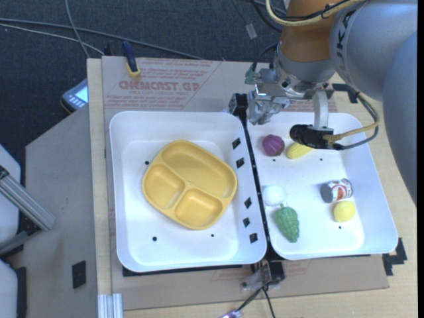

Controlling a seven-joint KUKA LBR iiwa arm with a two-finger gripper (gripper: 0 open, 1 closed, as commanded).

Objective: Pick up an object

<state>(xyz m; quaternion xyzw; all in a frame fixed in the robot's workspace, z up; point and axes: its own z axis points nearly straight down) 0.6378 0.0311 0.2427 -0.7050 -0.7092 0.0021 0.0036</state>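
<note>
My gripper (264, 108) hangs over the back left corner of the right bin (371, 177), close to the divider between the bins. A purple round object (272, 144) lies just in front of the gripper, apart from it. Beside the purple one lies a yellow banana-shaped object (298, 152). Further forward in the same bin are a white ball (273, 193), a green bumpy object (287, 222), a small can (336, 190) on its side and a yellow lemon-like object (344, 211).
The left bin (126, 197) holds a yellow divided plate (190, 184). A black fitting with a yellow cable (313, 135) sticks out from the arm above the banana-shaped object. The grey arm fills the upper right. Cables trail on the dark floor behind the bench.
</note>
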